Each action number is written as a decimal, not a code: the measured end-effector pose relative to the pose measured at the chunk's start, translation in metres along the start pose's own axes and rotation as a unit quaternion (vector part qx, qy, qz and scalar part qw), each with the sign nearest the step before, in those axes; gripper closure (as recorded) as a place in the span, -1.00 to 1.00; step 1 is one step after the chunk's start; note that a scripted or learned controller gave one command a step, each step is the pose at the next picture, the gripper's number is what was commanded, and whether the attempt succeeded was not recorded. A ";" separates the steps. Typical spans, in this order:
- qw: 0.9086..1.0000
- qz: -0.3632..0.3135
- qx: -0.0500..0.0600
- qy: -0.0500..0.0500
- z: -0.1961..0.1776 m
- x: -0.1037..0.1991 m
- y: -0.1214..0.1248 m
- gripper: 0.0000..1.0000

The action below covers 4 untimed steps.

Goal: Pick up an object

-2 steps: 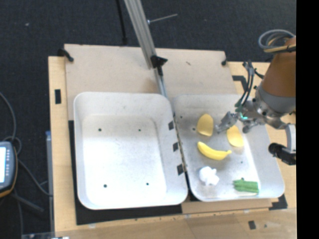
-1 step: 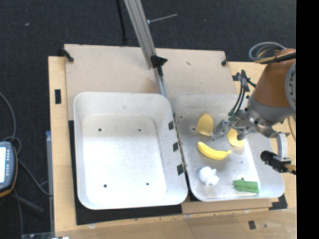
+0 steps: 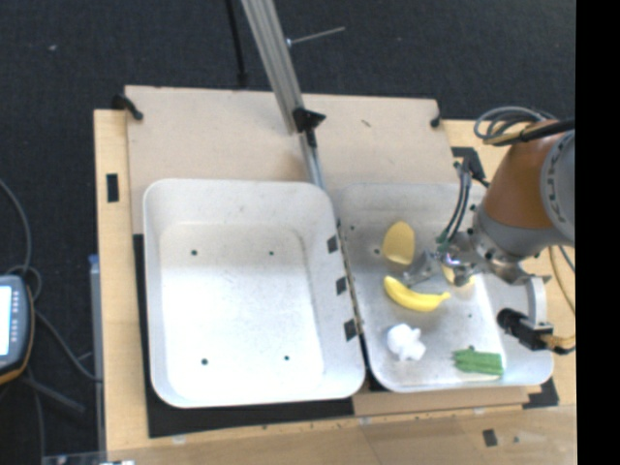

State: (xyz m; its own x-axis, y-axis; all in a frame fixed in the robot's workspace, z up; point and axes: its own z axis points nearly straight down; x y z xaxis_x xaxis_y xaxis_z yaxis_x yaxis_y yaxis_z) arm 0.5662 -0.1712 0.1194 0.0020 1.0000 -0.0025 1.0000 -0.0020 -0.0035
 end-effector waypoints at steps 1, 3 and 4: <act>1.000 0.001 -0.001 0.000 0.019 -0.002 0.000 -1.00; 1.000 -0.003 -0.006 0.001 -0.052 0.001 0.011 1.00; 1.000 -0.003 -0.006 0.000 -0.107 -0.001 0.013 1.00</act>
State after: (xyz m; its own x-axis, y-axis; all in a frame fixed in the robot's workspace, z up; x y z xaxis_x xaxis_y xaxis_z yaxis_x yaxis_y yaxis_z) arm 0.5793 -0.1717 0.2260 -0.0041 1.0000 -0.0018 1.0000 0.0041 0.0078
